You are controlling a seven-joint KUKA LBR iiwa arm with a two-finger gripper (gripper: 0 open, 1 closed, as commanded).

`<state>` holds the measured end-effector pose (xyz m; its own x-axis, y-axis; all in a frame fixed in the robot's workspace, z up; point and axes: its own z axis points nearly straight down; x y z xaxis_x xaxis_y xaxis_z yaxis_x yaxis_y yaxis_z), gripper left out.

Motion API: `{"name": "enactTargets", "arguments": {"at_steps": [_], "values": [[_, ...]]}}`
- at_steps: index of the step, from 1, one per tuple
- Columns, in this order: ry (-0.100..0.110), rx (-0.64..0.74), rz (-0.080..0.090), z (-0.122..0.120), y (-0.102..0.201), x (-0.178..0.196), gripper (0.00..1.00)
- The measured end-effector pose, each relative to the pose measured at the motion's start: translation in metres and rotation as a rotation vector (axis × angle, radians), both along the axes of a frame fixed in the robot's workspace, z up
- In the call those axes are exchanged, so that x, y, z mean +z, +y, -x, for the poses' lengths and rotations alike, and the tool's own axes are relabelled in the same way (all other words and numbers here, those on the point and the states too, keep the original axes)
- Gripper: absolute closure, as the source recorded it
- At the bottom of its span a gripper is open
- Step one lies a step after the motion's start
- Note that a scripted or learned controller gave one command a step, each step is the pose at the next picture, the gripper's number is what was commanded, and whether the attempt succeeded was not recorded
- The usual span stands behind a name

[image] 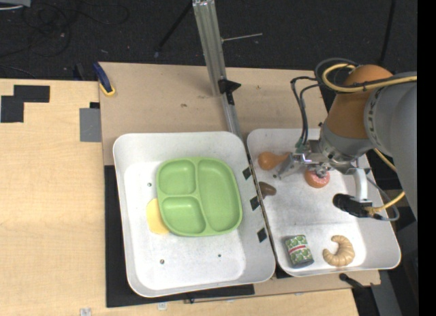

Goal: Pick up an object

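Croissant near bin's front, well apart from gripper (grip state unclear), red object beside it

In the right bin, you have open floor through the middle, between the far cluster and the near row. Far end is crowded: the arm hangs over an orange piece and a red one. A brown bit sits by the left wall. The can and croissant line the near edge. A metal post stands beyond the bins.
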<state>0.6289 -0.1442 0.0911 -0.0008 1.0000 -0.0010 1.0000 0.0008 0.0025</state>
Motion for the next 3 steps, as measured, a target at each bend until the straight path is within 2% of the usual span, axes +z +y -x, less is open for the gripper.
{"name": "enactTargets", "arguments": {"at_steps": [1,2,3], "values": [[-0.011,-0.002,0.011,-0.002,-0.005,0.014,1.00],[0.001,-0.002,-0.001,0.001,-0.011,0.061,1.00],[0.000,0.001,-0.001,0.003,-0.002,0.113,1.00]]}}
